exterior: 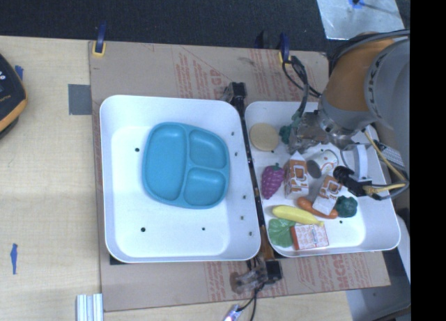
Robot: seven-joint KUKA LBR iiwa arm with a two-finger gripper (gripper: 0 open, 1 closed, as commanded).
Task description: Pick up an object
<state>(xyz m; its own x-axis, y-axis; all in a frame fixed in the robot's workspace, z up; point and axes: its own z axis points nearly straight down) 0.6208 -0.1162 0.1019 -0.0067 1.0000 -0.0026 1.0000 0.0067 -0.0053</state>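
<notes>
The right bin (376, 232) holds several toy foods: a beige round biscuit (264, 136), purple grapes (271, 180), a brown and white carton (296, 177), a second carton (327, 195), a yellow banana (295, 215), a green pepper (279, 232), a red and white box (309, 237), an orange carrot (315, 208) and dark green broccoli (346, 207). My gripper (302, 143) hangs low over the bin's back part, just above the brown carton and right of the biscuit. A small green piece (286, 132) sits at its left side. I see nothing held.
The left bin (125, 236) carries a blue divided plate (186, 165) near its middle. The grey arm with its orange band (355, 79) covers the right bin's back right corner. A yellow and black device (10, 100) lies at the bench's left edge.
</notes>
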